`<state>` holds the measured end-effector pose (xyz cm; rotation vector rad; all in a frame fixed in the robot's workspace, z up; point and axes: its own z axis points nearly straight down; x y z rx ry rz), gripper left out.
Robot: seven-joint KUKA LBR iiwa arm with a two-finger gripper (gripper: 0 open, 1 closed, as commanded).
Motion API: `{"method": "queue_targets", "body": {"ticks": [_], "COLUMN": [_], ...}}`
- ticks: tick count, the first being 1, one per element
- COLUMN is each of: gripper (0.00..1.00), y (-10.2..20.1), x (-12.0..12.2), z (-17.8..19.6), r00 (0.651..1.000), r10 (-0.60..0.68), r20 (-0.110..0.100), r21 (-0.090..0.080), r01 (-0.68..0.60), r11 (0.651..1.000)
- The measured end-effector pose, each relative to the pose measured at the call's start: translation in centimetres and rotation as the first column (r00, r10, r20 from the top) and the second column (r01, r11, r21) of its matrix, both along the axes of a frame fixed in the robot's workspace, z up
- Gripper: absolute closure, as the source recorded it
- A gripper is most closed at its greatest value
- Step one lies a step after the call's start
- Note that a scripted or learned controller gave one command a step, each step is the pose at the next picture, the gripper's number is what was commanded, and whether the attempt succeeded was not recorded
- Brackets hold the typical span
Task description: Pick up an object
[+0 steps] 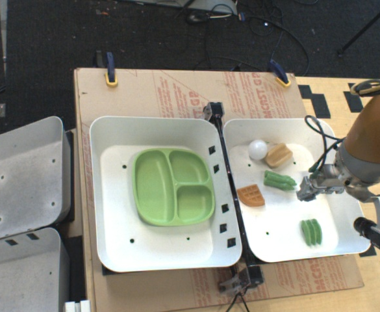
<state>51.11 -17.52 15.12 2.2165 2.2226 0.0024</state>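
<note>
My hand [306, 191] hangs low over the right bin [345, 242], at the right of the frame, just to the right of a green pickle-shaped piece [280, 181]. From this slanted look down I cannot tell whether my hand is wide or narrow; the dark parts at its tip blur together, and nothing shows between them.

The nearest thing to pick is that green piece, lying on its side across the middle of the right bin with one end close to my hand. Up and left of it sit a white ball [258, 149] and a tan bread-like chunk [279, 155], touching or nearly so. Lower left lies an orange-brown wedge [251, 195], and toward the lower right a ribbed green piece [311, 231] lies apart from the rest. The left bin [112, 239] carries a green divided plate [174, 187].

I judge these to be toy foods: light, stiff plastic, smooth enough to slip. The green piece is rounded, so I would close across its narrow width near the middle, not along its length. The ball would roll away; the ribbed piece, well apart from its neighbours, offers flatter sides and better grip.
</note>
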Motion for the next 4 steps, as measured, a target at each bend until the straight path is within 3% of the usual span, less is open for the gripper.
{"method": "queue_targets", "body": {"ticks": [2, 4], "gripper": [1.0, 1.0], "y": [-0.1, 10.4], "x": [0.7, 1.0], "z": [7.4, 5.8], "r00": [1.0, 1.0], "r10": [0.0, 0.003], "r20": [0.0, -0.004], "r21": [-0.001, 0.001], "r01": [0.0, -0.003], "r11": [1.0, 1.0]}}
